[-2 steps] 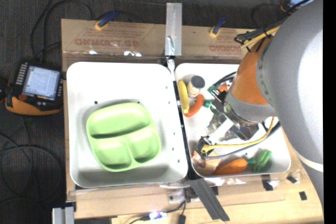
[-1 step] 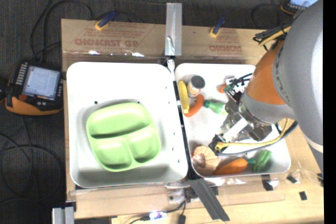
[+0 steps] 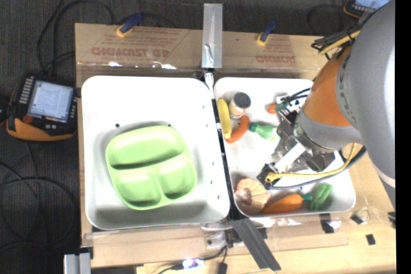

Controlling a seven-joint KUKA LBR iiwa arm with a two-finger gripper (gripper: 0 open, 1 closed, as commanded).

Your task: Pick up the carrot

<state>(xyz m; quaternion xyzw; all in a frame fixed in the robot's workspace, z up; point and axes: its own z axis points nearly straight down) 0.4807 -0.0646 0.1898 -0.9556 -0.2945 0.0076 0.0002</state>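
So, quick status from my end: I'd call this the approach step, no grab yet. The carrot is lying on its side along the bottom edge of the right bin, lower right of the frame. Its orange body points left w/ the green top off to the right. Its tip is touching or almost touching a pale garlic-looking bulb on the left, can't say which.

The pincer hangs just above the carrot in the frame, under the grey wrist, over the middle of that bin. Honestly can't tell if it's spread or closed, the wrist hardware blocks it from this angle. Nothing orange in it afaict, so I'm not calling it a hold.

Next move imo: it needs to come toward the bottom of the frame and down onto the mid part of the carrot, w/ the grip set across the body, not along it. Tight spot tho. There's the bin wall on one side and the bulb on the left, so a sloppy descent prob nudges the bulb or jams on the rim. The yellow banana near the top of the bin is well apart, shouldn't matter.
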